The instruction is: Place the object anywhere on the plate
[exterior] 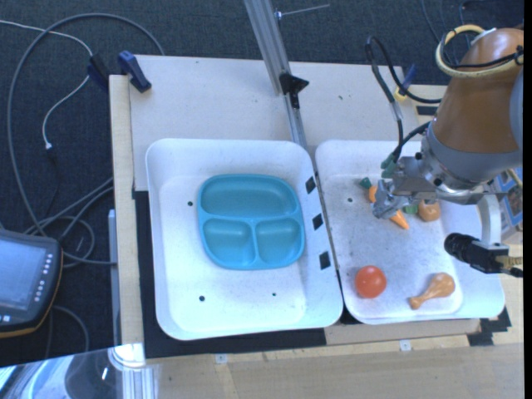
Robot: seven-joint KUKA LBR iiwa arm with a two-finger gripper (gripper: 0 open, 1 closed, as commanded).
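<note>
A blue plate (249, 220) with three compartments lies in the left bin (179, 306), nothing on it. My gripper (387, 205) hangs low over the upper part of the right bin (349, 302), right among a small carrot (372, 191), an orange piece (401, 219) and a tan-orange toy (429, 211). The wrist hides how the fingers stand and whether anything is between them. A red tomato (371, 281) and a tan chicken drumstick (434, 289) lie near the right bin's front edge.
A slanted metal pole (274, 40) crosses the bench above the gap between the bins. Black clips (318, 220) sit along the divider. A blue clamp (133, 71) is at the bench's far left corner.
</note>
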